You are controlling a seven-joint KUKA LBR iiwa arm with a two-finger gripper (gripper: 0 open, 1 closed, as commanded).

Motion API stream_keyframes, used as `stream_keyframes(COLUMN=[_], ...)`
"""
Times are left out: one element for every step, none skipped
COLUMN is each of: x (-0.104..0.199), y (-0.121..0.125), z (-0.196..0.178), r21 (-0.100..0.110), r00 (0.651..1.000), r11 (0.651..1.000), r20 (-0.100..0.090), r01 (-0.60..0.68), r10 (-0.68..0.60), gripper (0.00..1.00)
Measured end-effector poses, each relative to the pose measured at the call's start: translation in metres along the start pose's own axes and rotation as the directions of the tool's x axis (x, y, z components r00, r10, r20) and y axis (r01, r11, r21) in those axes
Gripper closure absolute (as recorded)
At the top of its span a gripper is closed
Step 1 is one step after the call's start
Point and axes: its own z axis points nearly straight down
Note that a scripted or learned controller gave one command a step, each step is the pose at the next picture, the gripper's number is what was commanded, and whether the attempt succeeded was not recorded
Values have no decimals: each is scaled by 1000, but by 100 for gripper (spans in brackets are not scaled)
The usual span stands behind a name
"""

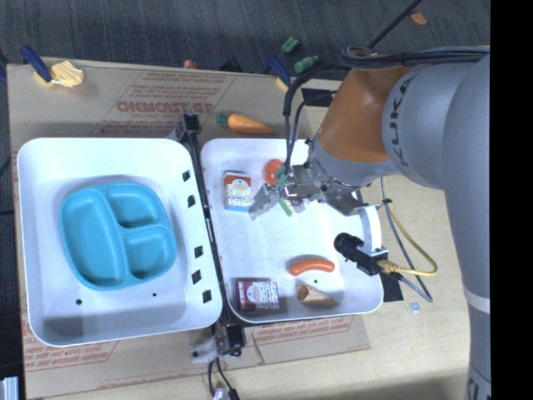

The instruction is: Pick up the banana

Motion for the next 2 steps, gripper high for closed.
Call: stream_keyframes(x=[21, 98], y=[-62, -46], z=[18, 18], r21=[0, -2], r00=[886, 927], r11=[886, 927], r20=[0, 2], r01=[464, 374], r10=[-464, -374], gripper=[0, 0])
